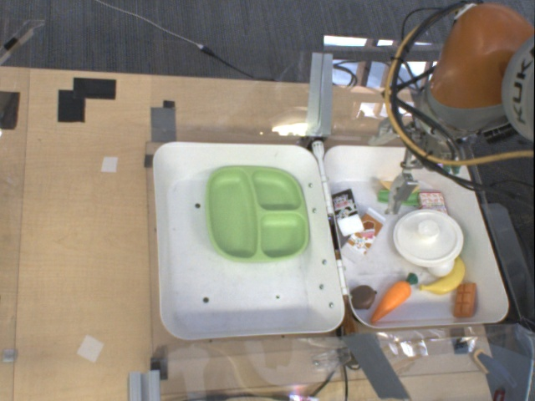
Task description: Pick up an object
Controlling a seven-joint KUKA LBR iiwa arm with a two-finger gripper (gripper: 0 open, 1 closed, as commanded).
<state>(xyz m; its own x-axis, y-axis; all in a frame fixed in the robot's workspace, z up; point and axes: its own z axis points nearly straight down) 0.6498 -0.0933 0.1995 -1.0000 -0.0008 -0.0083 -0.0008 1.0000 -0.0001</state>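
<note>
Carrot [390, 301], banana [445, 279] and white pot [427, 238] lie in the right bin [493, 295]. The gripper [404, 192] hangs above them, near the pot. Whether it grips anything, I cannot tell.

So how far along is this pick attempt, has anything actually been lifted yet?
Nothing looks lifted. The carrot, banana and white lidded pot all lie in the right bin, and the green divided plate sits in the left bin. In hand: the gripper is low over the right bin's far side, near a small green item. Left to do: grasp something and raise it.
</note>
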